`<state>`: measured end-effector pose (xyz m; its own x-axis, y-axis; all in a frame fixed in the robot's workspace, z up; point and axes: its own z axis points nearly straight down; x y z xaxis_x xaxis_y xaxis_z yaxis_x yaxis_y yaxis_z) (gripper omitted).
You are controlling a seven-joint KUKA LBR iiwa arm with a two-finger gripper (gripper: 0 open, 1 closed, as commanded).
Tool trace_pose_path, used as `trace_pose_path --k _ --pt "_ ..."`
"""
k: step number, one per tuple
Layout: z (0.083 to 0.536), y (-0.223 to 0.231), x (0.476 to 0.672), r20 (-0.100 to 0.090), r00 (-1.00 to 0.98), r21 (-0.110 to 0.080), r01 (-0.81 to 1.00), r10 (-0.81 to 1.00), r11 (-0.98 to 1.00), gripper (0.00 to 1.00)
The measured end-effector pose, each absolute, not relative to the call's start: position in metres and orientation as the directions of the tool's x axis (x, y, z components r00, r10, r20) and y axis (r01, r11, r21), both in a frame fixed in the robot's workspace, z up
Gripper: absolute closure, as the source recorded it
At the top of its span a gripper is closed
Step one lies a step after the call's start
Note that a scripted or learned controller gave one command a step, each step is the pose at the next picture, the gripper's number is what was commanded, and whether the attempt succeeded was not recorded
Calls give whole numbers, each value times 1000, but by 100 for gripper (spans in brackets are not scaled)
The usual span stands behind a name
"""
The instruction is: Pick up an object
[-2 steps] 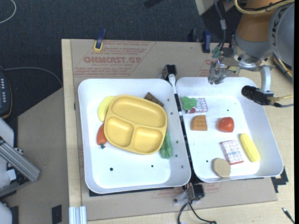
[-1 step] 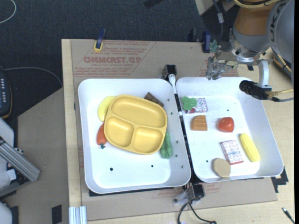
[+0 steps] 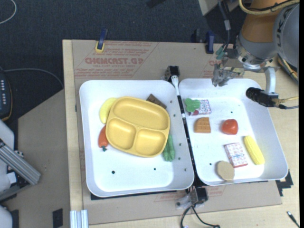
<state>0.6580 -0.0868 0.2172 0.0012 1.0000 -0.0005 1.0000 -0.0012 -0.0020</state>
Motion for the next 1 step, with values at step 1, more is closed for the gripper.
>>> trace_pose_path --k 1 --pt "235 -79 655 -1 -1 4 1000 1000 1 100"
